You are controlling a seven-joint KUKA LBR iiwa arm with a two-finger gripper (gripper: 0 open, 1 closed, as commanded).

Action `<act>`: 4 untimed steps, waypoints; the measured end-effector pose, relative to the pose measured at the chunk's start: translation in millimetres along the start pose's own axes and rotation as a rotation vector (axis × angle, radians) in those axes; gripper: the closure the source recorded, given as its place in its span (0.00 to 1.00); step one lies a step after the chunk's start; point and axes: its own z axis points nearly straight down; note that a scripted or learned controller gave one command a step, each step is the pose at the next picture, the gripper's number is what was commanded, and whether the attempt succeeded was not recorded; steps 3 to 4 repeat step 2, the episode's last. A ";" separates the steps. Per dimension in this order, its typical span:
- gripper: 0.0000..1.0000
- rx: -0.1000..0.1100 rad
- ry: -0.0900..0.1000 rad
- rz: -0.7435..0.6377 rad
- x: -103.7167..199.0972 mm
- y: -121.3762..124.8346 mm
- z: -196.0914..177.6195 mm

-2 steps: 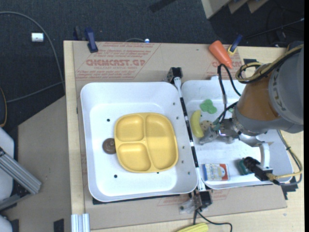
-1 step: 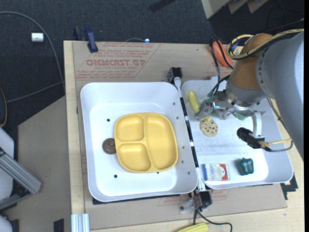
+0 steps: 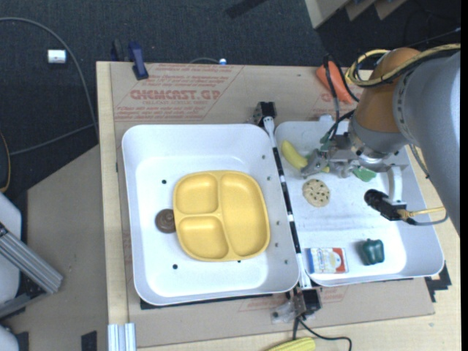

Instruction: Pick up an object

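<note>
Hovering upper right of frame, gripper [image 3: 327, 164] between banana [image 3: 294, 154] and cookie [image 3: 316, 192] — jaws' state unclear; centre over one before descending.

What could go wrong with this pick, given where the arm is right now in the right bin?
The gripper sits low at the far end of the right bin, between the yellow banana and a green item. It could nudge either one aside rather than grasp it. The cookie lies flat and may be hard to pinch. A black cable trails nearby and might drag across objects.
</note>
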 end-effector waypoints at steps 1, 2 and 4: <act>0.00 0.023 0.004 -0.002 13.2 42.8 2.5; 1.00 0.021 0.002 -0.003 13.2 43.5 -8.5; 1.00 0.021 0.002 -0.003 13.2 43.5 -8.5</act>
